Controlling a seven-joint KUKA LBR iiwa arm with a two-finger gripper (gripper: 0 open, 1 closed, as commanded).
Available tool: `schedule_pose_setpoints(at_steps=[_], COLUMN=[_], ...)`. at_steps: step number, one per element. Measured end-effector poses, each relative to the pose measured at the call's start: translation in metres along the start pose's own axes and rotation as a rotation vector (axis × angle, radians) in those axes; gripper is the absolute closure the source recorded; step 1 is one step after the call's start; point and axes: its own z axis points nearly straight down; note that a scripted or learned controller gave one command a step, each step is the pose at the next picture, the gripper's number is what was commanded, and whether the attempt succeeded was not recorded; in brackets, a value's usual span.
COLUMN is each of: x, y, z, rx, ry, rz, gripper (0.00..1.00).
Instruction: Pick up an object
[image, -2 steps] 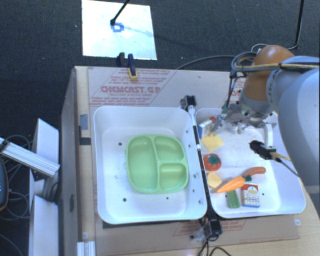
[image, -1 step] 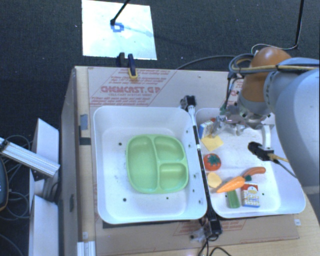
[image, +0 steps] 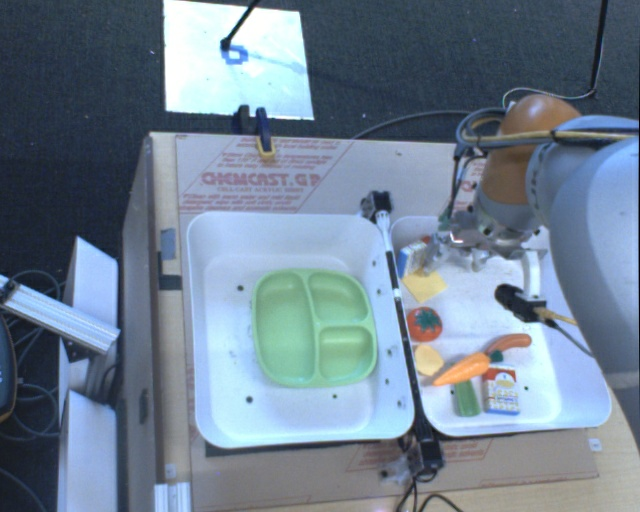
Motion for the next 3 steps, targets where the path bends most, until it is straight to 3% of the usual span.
schedule_pose_setpoints(at_steps=[1, 2, 3], x=[0.006, 0.002, 0.004], y=[-0.013, -0.001, -0.001], z=[0.002, 0.003, 0.003], rx=[-0.019, 0.007, 0.007], ry=[0.008, 0.012, 0.008], rz=[0.003, -0.004, -0.002], gripper=[0.00, 0.00, 0.00])
